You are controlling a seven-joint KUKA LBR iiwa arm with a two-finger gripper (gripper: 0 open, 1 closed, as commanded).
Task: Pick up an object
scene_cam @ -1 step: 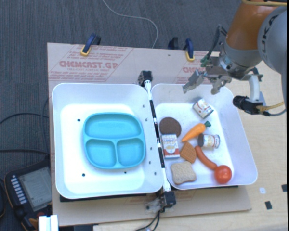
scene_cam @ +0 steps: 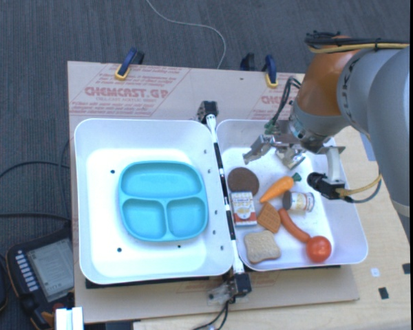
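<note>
Objects to pick: toy food pieces lie in the right bin, below the gripper in the camera view; none sits between its fingers.
Gripper: hangs over the upper part of the right bin, its two fingers spread wide apart and holding nothing.
Arm: grey with an orange band, reaching in from the right, above the gripper.
Brown disc: just below the left finger, near the bin's left wall.
Carrot: just below the gripper, tilted, beside the brown disc.
Small jar: below and right of the gripper, lying on its side.
Carton: below the brown disc, red and white.
Cracker: beside the carton, touching the sausage.
Bread slice: farthest below the gripper, near the bin's bottom edge.
Tomato: at the sausage's lower end, in the bin's lower right corner.
Left bin: well to the left of the gripper, holding a blue divided plate.
</note>
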